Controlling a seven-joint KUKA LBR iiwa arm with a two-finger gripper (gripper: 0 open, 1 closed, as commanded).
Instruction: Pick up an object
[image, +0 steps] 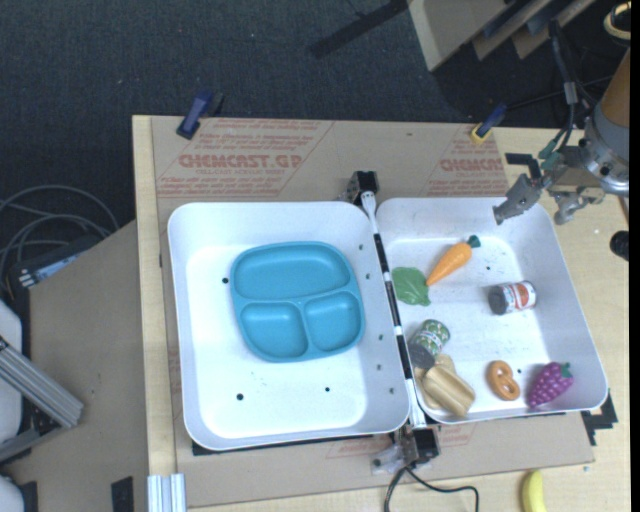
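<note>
Over the far right corner of the right bin (570, 262), camera view: the gripper (540, 200) sits high at the bin's back edge, arm entering from the right. Two dark fingers appear spread, one reaching left toward the bin rim, one nearer the wrist, with nothing between them; jaws read as released and empty. No object is held. Candidate objects all lie in the right bin: a carrot (449, 261) tilted near the middle back, a green leaf (410, 285) just beside it toward the divider, a small can (511, 297) on its side to the right, a round patterned piece (432, 335) by the divider, a bread roll (446, 389) at the front touching the near wall, a pretzel (503, 380) and a bunch of grapes (549, 384) at the front right. The left bin (200, 330) carries a blue divided plate (297, 299), well apart from the gripper. Judgement: pre-grasp stage, the gripper poised clear of the clutter so it can drop on a target. The carrot and can are nearest and stand free of neighbours; the roll and patterned piece crowd the wall, a poorer choice. Surface (150, 250) beneath is tan board.
</note>
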